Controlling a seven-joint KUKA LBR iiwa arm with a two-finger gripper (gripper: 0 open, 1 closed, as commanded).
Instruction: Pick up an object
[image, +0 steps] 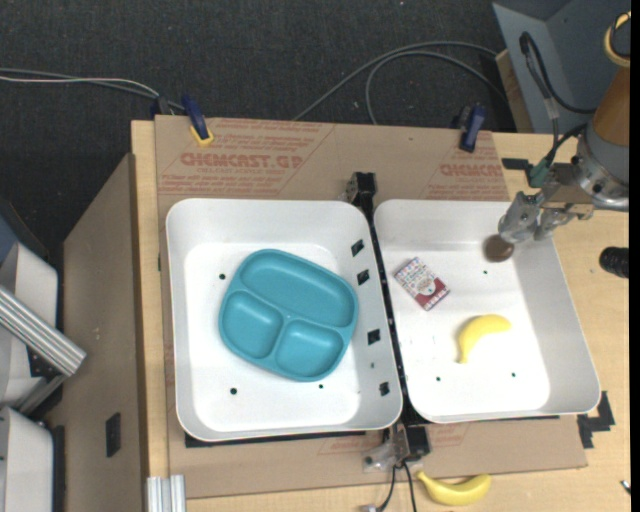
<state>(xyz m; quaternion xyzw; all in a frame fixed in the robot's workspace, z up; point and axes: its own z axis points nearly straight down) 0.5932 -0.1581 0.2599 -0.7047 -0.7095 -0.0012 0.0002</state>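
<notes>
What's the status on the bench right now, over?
Gripper over right bin's far corner, nothing seen held. Banana and small packet loose in that bin. Blue plate in left bin.

Brown cardboard sheet (330, 145) with red lettering, spread over the table (100, 300) beneath both bins. Blue clamps (197, 120) at its far edge, left and right. Grey cables (420, 60) looping across dark floor beyond. Second banana (455, 487) outside the bins, at the near edge.

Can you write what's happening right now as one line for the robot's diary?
pincer: over right bin's far edge, nothing seen held | banana, small packet: right bin | blue divided plate: left bin
</notes>
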